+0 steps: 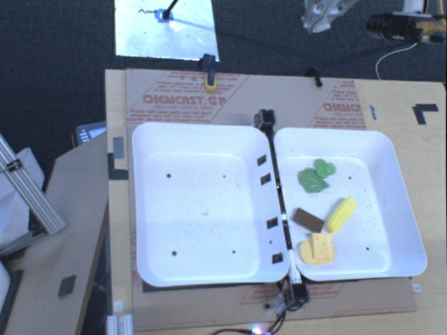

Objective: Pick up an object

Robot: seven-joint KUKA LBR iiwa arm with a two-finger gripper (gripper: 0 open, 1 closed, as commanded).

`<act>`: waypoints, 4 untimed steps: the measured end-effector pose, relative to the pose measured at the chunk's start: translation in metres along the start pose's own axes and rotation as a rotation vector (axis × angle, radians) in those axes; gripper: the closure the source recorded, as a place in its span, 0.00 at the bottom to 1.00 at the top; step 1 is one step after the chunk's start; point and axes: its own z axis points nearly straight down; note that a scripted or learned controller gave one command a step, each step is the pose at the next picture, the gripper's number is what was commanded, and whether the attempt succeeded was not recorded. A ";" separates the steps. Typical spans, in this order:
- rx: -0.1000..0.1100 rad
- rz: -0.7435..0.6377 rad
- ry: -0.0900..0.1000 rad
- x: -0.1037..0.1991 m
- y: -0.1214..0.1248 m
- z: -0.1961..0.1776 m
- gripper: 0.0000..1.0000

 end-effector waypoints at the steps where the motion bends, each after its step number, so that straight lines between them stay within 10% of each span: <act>1: 0.021 -0.008 0.000 0.054 -0.005 0.094 1.00; 2: 0.010 -0.005 0.001 0.064 -0.001 0.060 1.00; 4: 0.021 -0.010 0.001 0.170 -0.017 0.349 1.00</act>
